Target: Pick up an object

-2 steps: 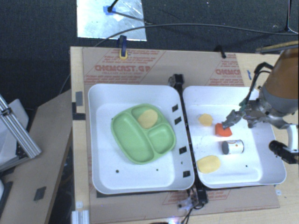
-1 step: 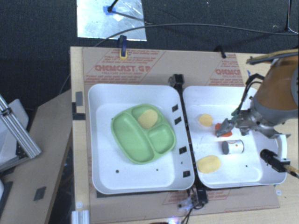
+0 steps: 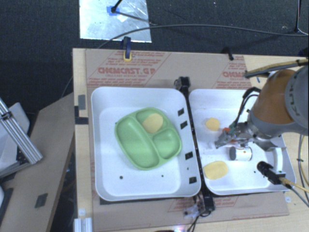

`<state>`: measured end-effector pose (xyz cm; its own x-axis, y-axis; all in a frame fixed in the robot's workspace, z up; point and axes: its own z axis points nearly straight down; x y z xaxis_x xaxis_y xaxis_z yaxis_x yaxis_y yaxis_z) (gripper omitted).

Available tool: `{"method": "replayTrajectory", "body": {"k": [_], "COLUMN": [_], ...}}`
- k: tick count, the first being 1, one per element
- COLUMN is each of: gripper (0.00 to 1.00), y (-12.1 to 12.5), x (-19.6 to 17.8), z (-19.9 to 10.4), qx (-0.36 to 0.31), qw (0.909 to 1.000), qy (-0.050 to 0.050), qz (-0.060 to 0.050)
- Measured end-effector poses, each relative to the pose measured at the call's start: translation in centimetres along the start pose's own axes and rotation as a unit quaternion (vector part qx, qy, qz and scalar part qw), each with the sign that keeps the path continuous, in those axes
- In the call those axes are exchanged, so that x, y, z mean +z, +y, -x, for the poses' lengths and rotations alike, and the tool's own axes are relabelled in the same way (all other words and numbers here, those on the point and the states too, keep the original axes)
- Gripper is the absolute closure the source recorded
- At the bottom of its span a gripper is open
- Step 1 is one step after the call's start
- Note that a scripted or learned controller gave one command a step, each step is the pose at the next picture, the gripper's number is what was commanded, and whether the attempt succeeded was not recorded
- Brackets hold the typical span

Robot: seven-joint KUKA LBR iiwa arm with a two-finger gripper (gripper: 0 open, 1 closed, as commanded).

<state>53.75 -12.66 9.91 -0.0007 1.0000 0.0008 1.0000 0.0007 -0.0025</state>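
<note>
The gripper [image 3: 223, 140] sits low in the right white bin [image 3: 200, 99], centre-right of the frame, its dark fingers pointing left; at this slant I cannot tell whether they stand apart or together, and nothing shows between them. Three candidates lie near it: a small round yellow piece [image 3: 212, 124] just above and left, a wider flat yellow oval piece [image 3: 215, 169] below, and a short white cylinder with a dark end [image 3: 240, 153] just beside the wrist, lower right. The small yellow piece looks the closest target. To take it cleanly, the fingers probably need to straddle it squarely and come down to the bin floor, since it is low and may slide.

The black clips along the divider [image 3: 190, 134] between the bins crowd the left. In the left white bin [image 3: 104, 178] a green divided plastic plate [image 3: 145, 144] carries another yellow piece [image 3: 153, 123], well apart.
</note>
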Motion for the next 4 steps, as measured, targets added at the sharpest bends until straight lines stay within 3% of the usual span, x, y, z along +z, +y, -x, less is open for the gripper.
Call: {"method": "replayTrajectory", "body": {"k": [1,4], "gripper": [1.00,1.00], "y": [0.1,0.8], "x": [-1.4,-17.5], "z": [0.1,1.0], "qx": [0.000,-0.002], "qw": [1.0000,1.0000], "qy": [-0.001,-0.001], "qz": [0.003,0.005]}}
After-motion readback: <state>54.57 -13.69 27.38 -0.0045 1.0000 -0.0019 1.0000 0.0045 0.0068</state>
